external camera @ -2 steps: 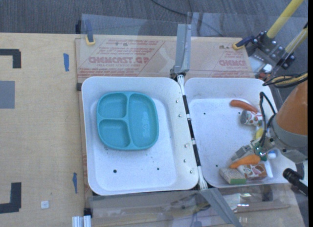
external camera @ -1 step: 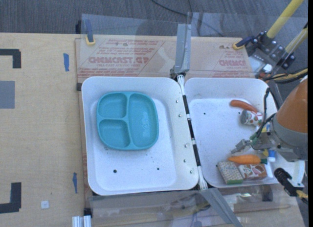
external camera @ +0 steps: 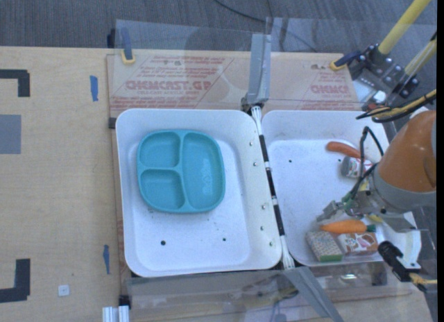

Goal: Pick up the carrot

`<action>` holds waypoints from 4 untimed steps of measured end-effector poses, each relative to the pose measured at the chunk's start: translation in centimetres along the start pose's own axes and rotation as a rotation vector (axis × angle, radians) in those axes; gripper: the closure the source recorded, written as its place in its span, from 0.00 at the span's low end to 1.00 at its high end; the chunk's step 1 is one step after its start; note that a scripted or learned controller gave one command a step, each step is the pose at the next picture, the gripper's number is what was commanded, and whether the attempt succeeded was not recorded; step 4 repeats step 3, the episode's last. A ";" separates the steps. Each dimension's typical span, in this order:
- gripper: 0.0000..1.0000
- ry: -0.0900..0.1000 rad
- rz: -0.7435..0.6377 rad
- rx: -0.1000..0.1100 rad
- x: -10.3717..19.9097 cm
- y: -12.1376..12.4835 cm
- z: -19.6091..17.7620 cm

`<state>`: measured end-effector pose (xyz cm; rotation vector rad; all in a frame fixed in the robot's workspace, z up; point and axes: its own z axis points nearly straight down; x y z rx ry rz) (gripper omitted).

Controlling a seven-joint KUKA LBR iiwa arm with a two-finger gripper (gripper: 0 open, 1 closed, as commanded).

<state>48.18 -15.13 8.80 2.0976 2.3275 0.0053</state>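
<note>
An orange carrot (external camera: 344, 227) with a small green end lies flat near the front of the right bin (external camera: 298, 175). My gripper (external camera: 345, 209) hangs just above it, at the end of the grey arm with the orange band (external camera: 415, 161) that reaches in from the right. The gripper's body hides the space right over the carrot, and I cannot see whether it touches it. A second, orange-red elongated item (external camera: 343, 149) lies at the back right of the same bin, apart from the gripper.
A tan ridged block (external camera: 323, 246) and a small red-and-white carton (external camera: 359, 243) sit directly in front of the carrot. A small silvery object (external camera: 350, 166) lies behind the gripper. The left bin (external camera: 132, 237) holds a teal divided plate (external camera: 182, 171).
</note>
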 end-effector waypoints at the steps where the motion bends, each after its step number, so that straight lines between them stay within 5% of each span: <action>1: 0.00 0.004 -0.002 0.000 -2.3 -0.2 0.0; 2: 0.00 0.005 0.007 -0.001 -2.4 -0.2 0.0; 3: 0.00 0.039 -0.064 0.007 -4.3 -0.1 -0.1; 4: 0.00 0.039 -0.064 0.007 -4.3 -0.1 -0.1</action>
